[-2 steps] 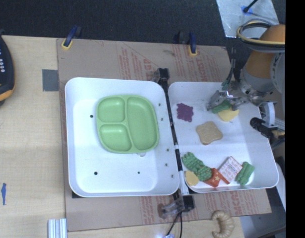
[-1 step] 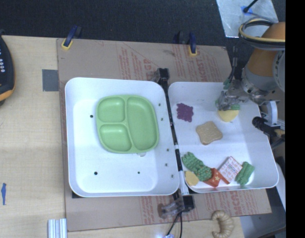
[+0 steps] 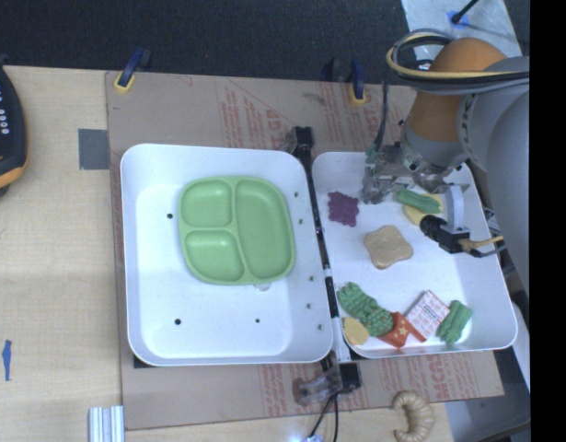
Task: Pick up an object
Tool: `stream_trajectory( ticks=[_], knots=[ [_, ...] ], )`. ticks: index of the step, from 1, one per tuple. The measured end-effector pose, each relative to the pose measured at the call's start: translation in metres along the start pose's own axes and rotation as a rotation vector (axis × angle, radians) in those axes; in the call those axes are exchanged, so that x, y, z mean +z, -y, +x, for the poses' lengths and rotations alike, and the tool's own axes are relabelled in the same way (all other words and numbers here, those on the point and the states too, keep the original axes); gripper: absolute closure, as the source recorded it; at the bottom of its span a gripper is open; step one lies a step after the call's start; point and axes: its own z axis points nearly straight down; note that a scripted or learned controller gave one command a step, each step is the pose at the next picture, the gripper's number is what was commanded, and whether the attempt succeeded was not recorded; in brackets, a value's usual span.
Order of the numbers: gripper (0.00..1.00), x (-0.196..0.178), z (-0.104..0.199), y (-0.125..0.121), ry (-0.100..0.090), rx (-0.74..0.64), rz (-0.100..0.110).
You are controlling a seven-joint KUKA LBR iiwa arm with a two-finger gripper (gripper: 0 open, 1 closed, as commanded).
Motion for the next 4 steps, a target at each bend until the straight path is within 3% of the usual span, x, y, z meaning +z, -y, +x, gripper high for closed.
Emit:
stream_trajectory(
  ticks=[1, 2, 3, 4],
  knots=[
    [1.0, 0.008, -0.038, 0.021, 0.004, 0.01, 0.002],
    [1.0, 0.009, 0.024, 0.049, 0.0, 0.002, 0.003],
    [1.0, 0.008, -0.047, 0.069, 0.004, 0.014, 0.002],
    [0.0, 0.008, -0.043, 0.068, 0.002, 0.008, 0.001]
  ],
)
